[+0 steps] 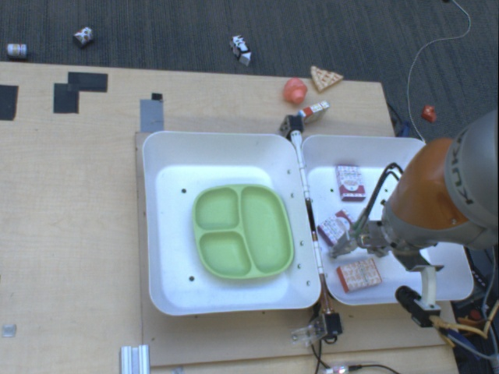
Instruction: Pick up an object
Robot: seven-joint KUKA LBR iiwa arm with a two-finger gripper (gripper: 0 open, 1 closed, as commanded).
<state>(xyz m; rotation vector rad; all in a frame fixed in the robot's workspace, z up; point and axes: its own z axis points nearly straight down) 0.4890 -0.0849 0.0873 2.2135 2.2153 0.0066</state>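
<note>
Nearest the camera, at 5 o'clock in the right-hand shallow white bin [460, 283]: a flat red-and-white printed packet [359, 274] lying on the bin floor.

Just above it, the grey two-finger gripper [343, 246], reaching in from 3 o'clock under the arm's orange band [425, 185]. Cannot tell whether its tips are spread or pressed together; nothing seen between them. Tips sit beside a small crumpled purple-and-white wrapper [334, 227], at its 5 o'clock; contact unclear.

Farther, at 12 o'clock in the same bin: a red-and-white rectangular packet [350, 182], apart from the gripper.

Left-hand shallow white bin [164, 232]: a light green three-compartment plastic plate [243, 231].

Beyond the bins, on the bench at 12 o'clock: a red round ball [295, 91], a tan pizza-slice-shaped toy [325, 78].
</note>
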